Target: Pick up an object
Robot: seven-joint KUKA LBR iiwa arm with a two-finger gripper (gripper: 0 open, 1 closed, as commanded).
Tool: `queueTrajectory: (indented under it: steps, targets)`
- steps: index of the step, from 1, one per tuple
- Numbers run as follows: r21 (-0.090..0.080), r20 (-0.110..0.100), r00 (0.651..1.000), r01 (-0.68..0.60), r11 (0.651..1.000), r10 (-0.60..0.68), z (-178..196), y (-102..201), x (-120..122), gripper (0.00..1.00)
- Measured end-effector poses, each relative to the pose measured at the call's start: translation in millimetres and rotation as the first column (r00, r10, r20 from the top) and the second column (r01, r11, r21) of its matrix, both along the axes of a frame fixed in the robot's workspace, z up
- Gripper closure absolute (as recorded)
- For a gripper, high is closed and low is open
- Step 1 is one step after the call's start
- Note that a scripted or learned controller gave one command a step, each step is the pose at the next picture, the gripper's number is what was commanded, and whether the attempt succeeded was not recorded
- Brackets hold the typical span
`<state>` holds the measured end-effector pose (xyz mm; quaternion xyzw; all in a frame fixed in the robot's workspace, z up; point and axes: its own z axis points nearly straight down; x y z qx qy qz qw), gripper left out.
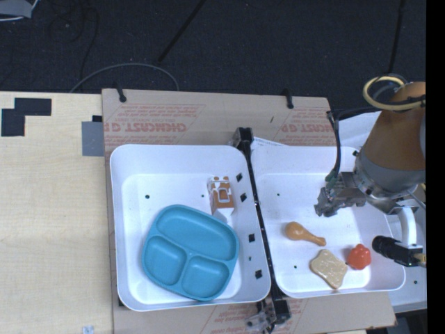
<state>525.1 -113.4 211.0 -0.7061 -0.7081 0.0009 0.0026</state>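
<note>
A: Where did the pickable objects sit?

B: All three loose ones lay in the right shallow white plastic bin (292, 179). The tan drumstick-shaped toy (304, 234) lay near the bin's middle, its thin end pointing toward four o'clock. At about five o'clock from it lay the beige toast-shaped slice (329, 268), close to the bin's near wall. The small red rounded toy (359, 256) sat just beside the slice, at its two o'clock.

A: And the gripper?

B: The dark two-finger gripper (328, 204) hung over the same bin, at one o'clock from the drumstick toy and apart from it. Nothing showed between its fingers. Whether they were spread or pressed together I could not tell; the tip was a dark blur.

A: The arm behind it?

B: The grey arm with its orange band (395, 138) reached in from three o'clock, a dark cable looped above it.

A: The other bin?

B: The left shallow white plastic bin (128, 186) held a blue three-compartment plastic plate (189, 251), tilted, toward six o'clock of the bin. At the plate's one o'clock stood a small orange-and-white toy block (222, 193), near the dividing wall. Both bins rested on a brown cardboard sheet (208, 120) with red lettering, on the pale wooden bench (49, 221).
</note>
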Motion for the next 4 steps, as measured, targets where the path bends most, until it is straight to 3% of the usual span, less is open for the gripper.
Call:
queueTrajectory:
  steps: [4]
  targets:
    - [-0.001, 0.001, 1.0, -0.002, 1.0, 0.002, 32, 202, -21, 1.0]
